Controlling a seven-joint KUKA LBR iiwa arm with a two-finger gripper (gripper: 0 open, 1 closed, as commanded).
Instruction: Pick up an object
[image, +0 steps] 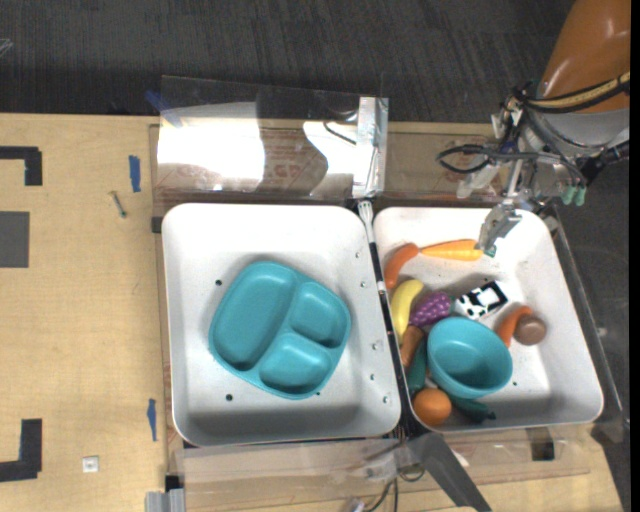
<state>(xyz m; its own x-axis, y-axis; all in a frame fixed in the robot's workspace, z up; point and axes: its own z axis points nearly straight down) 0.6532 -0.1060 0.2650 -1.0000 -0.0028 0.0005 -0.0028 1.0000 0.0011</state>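
One orange (432, 406), one teal bowl (469, 357), one divided plate (281, 327).

The objects are lying crowded in the right bin (570, 385). A carrot (452, 250) is lying flat at the far side, pointing left to right. A yellow banana (403, 303) is resting along the left wall, with purple grapes (432, 307) just beside it. A teal bowl (468, 358) is sitting upright near the middle. An orange fruit (432, 406) is touching the bowl at the near edge.
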